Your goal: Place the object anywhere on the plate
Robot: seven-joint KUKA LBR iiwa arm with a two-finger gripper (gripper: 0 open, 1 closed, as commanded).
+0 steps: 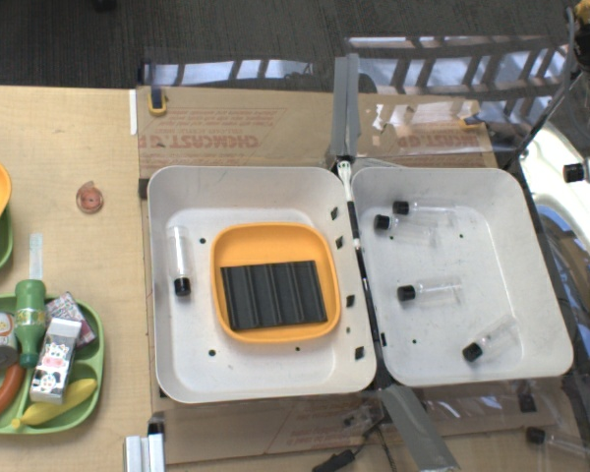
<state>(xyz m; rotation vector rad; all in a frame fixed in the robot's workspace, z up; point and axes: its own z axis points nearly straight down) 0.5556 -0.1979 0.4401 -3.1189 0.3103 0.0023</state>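
Two shallow white bins stand side by side on the bench. The left bin (pixel 167 362) holds an orange plate (pixel 226 246) near its centre. A black ribbed insert (pixel 273 295) lies flat on the plate and covers most of its floor.

One clear vial (pixel 179 254) with a black cap lies in the left bin, just beside the left rim of the plate and apart from it. Its long axis runs front to back, with the cap towards the near edge of the bin.

The right bin (pixel 541 293) holds four more capped vials, all lying on their sides:
- upper vial (pixel 425 207), cap to the left
- second vial (pixel 403 226), just below and left of it, its clear body hard to trace
- middle vial (pixel 431 290), cap to the left
- lower vial (pixel 490 341), tilted, cap towards the near left

All five vials rest on bin floors, off the plate.

Whether the end effector is apart, together or clamped cannot be told.

A green tray (pixel 84 401) of toy food sits on the wooden table to the left
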